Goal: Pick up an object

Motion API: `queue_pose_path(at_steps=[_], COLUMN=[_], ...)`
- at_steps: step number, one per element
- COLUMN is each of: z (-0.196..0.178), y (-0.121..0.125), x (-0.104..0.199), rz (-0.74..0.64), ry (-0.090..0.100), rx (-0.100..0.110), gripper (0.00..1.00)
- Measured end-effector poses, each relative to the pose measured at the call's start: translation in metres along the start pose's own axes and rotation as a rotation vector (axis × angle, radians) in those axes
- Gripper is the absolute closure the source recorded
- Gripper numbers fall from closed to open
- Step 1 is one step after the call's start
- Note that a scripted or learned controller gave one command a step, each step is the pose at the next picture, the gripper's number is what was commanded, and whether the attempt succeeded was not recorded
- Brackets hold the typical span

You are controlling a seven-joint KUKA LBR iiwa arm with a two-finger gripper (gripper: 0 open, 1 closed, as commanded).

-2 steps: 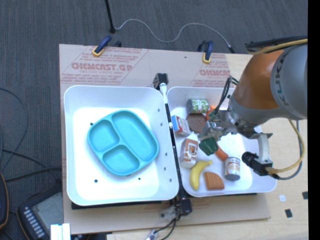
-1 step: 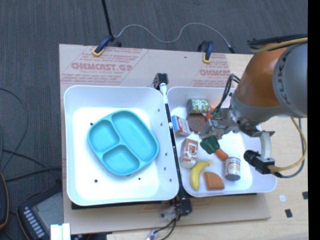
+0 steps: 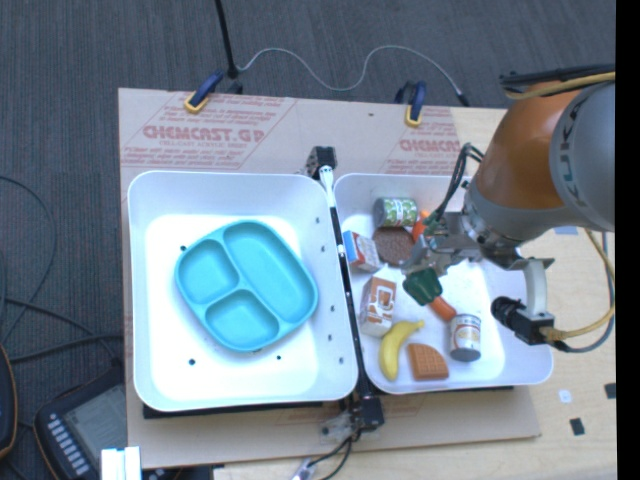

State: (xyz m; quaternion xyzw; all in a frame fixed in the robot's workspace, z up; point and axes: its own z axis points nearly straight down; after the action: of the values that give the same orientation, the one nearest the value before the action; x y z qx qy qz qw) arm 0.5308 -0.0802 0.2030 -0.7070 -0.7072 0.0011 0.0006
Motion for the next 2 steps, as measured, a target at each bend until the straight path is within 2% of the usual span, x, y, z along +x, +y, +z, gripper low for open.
queue_pose_path(at_steps=[2], z=[-0.0189], y=[0.0008], x=[-0.0004], rz=[0.0], ry=[0.0], rx=[0.0], gripper=[1.0])
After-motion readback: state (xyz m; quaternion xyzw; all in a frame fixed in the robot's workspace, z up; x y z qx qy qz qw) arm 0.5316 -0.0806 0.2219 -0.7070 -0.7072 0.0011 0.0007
